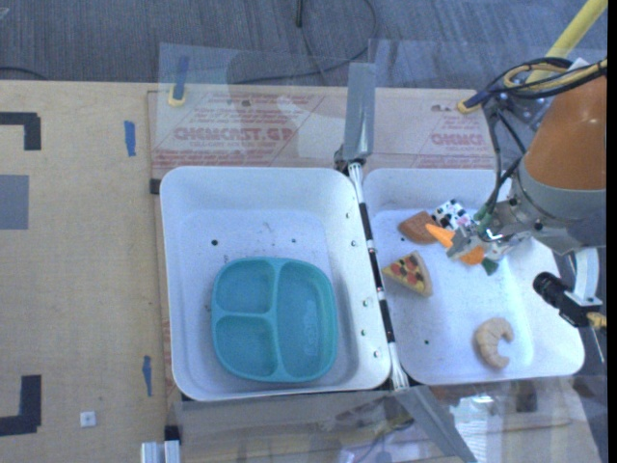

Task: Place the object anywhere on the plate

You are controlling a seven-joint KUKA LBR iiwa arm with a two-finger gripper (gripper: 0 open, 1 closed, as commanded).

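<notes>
Orange shows under my wrist, a carrot-like piece [469, 254] at the tip of my gripper [482, 244] in the right bin [554, 350], but cables and my own bulk hide the tip, so I cannot tell how it is set or whether it grips anything. The bins sit on a tan bench [77, 287] with grey floor beyond its far edge, and the teal plate [275, 318] lies at the left bin's [188, 210] near edge. A brown piece [417, 227] and a small black-and-white toy [447, 211] crowd my tip, a pizza slice [409, 273] lies near the bin's left wall, and a croissant [495, 340] rests towards its near right corner.
</notes>
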